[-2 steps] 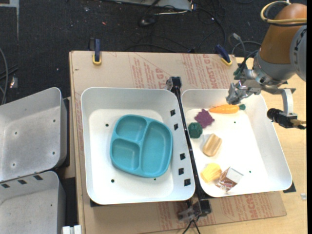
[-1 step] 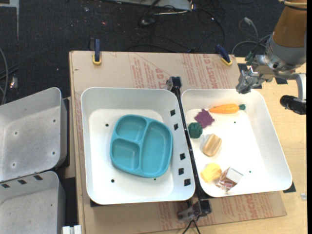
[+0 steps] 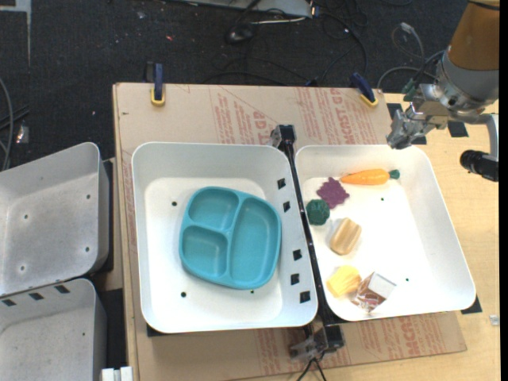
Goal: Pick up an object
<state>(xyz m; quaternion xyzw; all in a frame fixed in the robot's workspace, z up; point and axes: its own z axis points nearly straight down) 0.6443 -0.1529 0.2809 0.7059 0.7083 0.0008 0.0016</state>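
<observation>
The end effector [image 3: 399,136] is hovering by the right bin's [image 3: 444,236] far corner, near the carrot [image 3: 366,178], grip state unclear.

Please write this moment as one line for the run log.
gripper: above right bin far rim, holds nothing | nearest: carrot | blue tray: left bin | pick: not started

We list two white bins, left bin [image 3: 151,213] and right bin [image 3: 444,244], as smooth, faintly glossy plastic. The teal divided plate [image 3: 231,237] looks like smooth matt plastic. At twelve o'clock in the right bin, the orange carrot [image 3: 367,177] reads as shiny plastic. The board [image 3: 238,113] beneath appears to be matt brown cardboard with red print. The arm's wrist [image 3: 468,74] shows grey metal.
</observation>
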